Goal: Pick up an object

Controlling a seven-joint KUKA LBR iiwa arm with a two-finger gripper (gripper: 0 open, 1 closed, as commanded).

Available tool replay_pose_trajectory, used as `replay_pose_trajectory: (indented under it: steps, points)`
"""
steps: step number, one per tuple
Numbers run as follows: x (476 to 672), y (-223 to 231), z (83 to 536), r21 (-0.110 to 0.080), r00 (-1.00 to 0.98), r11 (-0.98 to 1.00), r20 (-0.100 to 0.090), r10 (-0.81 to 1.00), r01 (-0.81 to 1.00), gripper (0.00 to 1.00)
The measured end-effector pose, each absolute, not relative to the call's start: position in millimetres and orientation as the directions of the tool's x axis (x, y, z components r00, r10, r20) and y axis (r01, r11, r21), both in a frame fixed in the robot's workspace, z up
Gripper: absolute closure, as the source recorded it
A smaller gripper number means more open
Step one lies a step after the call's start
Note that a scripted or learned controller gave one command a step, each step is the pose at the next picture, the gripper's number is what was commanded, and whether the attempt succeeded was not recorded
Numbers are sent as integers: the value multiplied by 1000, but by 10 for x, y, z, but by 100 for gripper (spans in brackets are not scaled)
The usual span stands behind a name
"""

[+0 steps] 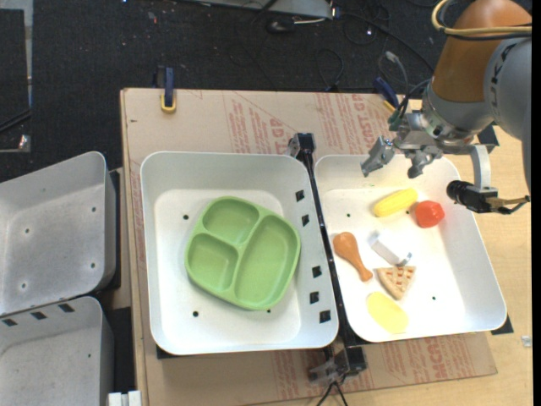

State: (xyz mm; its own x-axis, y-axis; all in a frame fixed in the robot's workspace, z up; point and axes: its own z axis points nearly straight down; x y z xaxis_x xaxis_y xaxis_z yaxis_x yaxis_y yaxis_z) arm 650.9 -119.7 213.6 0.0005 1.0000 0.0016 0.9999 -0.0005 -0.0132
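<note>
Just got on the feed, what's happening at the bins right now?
The arm's tool hangs open over the far edge of the right bin with nothing between its fingers. Below it lie a yellow corn cob, a red tomato, a drumstick, a pizza slice and a yellow piece. The left bin holds a green divided plate.

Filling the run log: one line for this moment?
gripper: open, nothing held | above right bin's far edge | nearest: yellow corn | green plate: left bin

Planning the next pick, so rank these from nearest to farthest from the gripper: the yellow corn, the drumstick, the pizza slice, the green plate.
1. Yellow corn, just below the gripper.
2. Drumstick, right bin's left side.
3. Pizza slice, lower in the right bin.
4. Green plate, left bin.
</note>
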Motion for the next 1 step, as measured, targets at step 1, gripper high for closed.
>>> replay_pose_trajectory:
  steps: [1]
  points:
    - [6537,-1195,2220,0,-1,1,0,1000,1000,0]
